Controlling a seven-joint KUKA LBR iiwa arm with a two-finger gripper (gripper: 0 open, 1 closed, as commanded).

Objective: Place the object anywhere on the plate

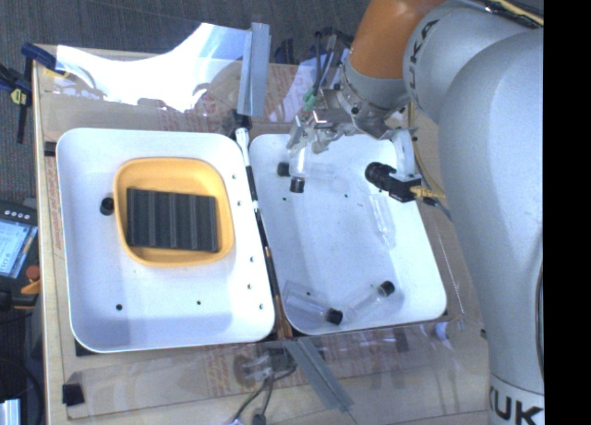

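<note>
Item: your gripper (297, 166), far end of the right bin (434, 275); a clear tube (297, 176) hangs upright, pinched between its fingers. Destination: yellow plate (171, 209), left bin, well off to one side.

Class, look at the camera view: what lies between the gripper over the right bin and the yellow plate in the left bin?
In the camera view, the adjoining rims of the two bins lie between the gripper and the yellow plate, plus bare white bin floor.
</note>
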